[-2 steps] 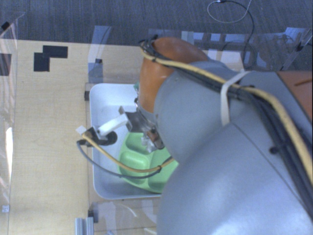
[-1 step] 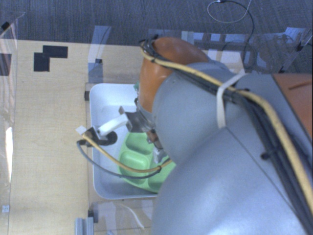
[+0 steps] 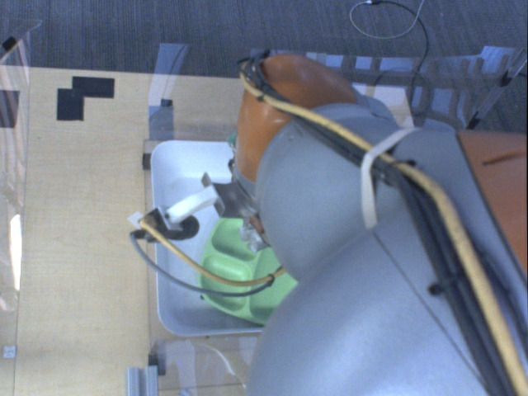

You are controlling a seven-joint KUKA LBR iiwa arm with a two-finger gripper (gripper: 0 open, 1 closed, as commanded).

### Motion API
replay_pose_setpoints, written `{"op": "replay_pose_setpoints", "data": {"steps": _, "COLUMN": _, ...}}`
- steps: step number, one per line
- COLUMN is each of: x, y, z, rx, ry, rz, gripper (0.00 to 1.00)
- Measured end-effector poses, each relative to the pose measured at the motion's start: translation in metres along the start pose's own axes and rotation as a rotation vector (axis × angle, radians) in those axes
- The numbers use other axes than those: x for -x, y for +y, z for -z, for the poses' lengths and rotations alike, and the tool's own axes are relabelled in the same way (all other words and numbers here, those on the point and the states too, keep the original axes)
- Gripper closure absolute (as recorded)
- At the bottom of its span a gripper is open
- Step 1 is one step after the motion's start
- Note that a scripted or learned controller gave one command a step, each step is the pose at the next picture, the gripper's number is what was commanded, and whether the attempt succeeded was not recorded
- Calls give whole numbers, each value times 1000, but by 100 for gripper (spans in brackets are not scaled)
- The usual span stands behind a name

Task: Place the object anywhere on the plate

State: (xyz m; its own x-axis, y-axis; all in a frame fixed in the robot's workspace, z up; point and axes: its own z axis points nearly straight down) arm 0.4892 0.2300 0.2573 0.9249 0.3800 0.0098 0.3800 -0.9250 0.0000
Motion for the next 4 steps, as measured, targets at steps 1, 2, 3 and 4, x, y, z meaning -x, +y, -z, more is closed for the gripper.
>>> {"op": "replay_pose_setpoints", "data": {"steps": 1, "x": 0, "y": 0, "z": 0, "rx": 0, "ry": 0, "rz": 0, "gripper": 0}}
{"op": "replay_pose_setpoints", "data": {"steps": 2, "x": -1, "y": 0, "z": 10, "rx": 1, "ry": 4, "rz": 0, "gripper": 100}}
{"op": "replay_pose_setpoints", "data": {"steps": 3, "x": 1, "y": -6, "z": -53, "rx": -2, "ry": -11, "rz": 219, "gripper": 100}}
{"op": "replay_pose_setpoints", "data": {"steps": 4, "x": 1, "y": -5, "z": -53, "rx": -2, "ry": -11, "rz": 219, "gripper": 0}}
